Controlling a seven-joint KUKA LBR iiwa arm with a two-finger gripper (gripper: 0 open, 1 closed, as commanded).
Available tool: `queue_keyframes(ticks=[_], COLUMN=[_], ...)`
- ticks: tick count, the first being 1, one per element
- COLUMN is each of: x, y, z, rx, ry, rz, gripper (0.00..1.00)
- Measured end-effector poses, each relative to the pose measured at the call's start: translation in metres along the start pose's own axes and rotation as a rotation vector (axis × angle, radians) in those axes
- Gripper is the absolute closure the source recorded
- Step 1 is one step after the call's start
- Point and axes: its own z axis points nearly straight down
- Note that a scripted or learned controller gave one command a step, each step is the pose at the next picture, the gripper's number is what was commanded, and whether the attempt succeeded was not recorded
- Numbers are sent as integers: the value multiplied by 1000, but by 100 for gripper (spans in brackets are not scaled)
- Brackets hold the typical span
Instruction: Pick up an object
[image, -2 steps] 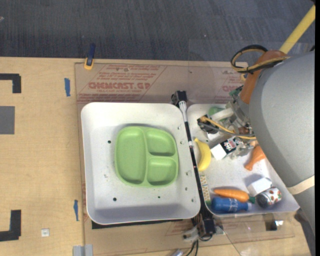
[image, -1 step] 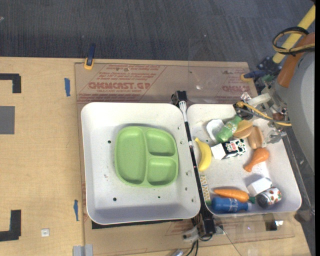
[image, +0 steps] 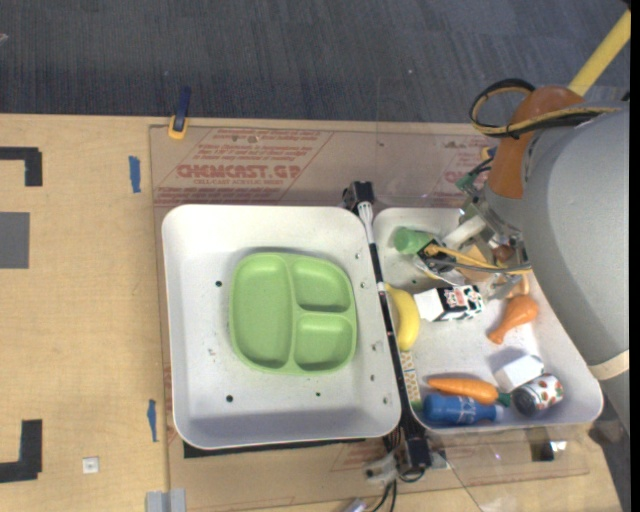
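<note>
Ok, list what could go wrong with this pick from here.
1. The end effector works in the crowded far corner of the right bin, next to the green object; it may nudge things rather than grasp one.
2. The carrot lies against the blue bottle; a grab there could catch both or slip.
3. The banana hugs the bin wall, leaving little room.

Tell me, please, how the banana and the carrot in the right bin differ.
The banana is yellow; the carrot is orange. The banana runs up and down the view along the left wall of the right bin, while the carrot lies crosswise near the front. The carrot lies alongside a blue bottle; the banana lies beside a small white and black box. Both are long, lie flat, and share that bin.
</note>
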Motion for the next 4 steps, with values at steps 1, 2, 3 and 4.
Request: queue_keyframes(ticks=[1, 2, 3, 4], x=[-43, -13, -42, -36], y=[68, 16, 93, 12], z=[-66, -2, -22, 6], rx=[-19, -13, 8, -16], ry=[57, 59, 62, 57], rz=[2, 34, 69, -191], gripper=[0, 0, 0, 0])
